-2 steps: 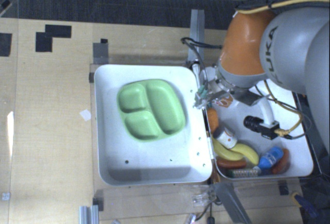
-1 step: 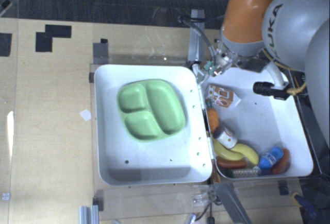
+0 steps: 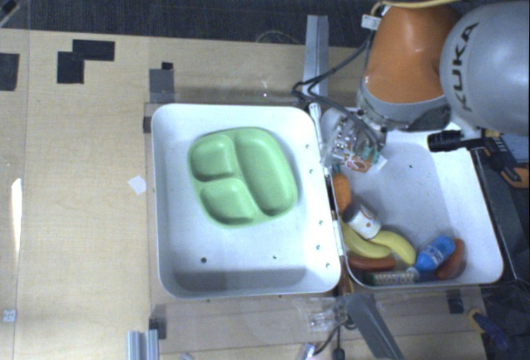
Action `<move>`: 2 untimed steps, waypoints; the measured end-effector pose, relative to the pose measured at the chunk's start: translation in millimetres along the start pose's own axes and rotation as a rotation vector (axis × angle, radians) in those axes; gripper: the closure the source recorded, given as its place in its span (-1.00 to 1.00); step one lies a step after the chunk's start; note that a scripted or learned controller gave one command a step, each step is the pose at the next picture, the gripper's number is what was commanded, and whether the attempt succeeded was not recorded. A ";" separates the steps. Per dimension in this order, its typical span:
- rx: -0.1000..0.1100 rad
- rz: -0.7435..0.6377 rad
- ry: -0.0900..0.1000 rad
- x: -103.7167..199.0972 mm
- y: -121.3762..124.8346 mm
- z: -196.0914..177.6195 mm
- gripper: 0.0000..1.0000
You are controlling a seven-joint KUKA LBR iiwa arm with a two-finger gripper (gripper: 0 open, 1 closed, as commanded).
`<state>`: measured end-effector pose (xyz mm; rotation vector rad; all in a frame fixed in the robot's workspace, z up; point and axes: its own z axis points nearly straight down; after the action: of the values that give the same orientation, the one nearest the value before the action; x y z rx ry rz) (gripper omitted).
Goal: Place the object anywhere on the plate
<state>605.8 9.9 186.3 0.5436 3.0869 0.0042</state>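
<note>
A green plate with three compartments lies in the left bin. My gripper hangs over the upper left corner of the right bin, close to the wall between the two bins. Just below it lies an orange object. Further down the right bin holds a yellow banana, a white piece with a yellow end, a blue object and a red-brown object. The arm's bulk hides the bin's top edge.
The grey and orange arm covers the upper right. A metal post stands behind the gap between the bins. Black markers sit on the wooden bench at the far left.
</note>
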 end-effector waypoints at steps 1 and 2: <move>0.000 -0.081 0.001 43.5 62.5 0.5 1.00; -0.002 -0.322 -0.004 -6.7 78.5 -0.6 1.00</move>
<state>638.9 81.4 187.3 0.0419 3.1297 0.0049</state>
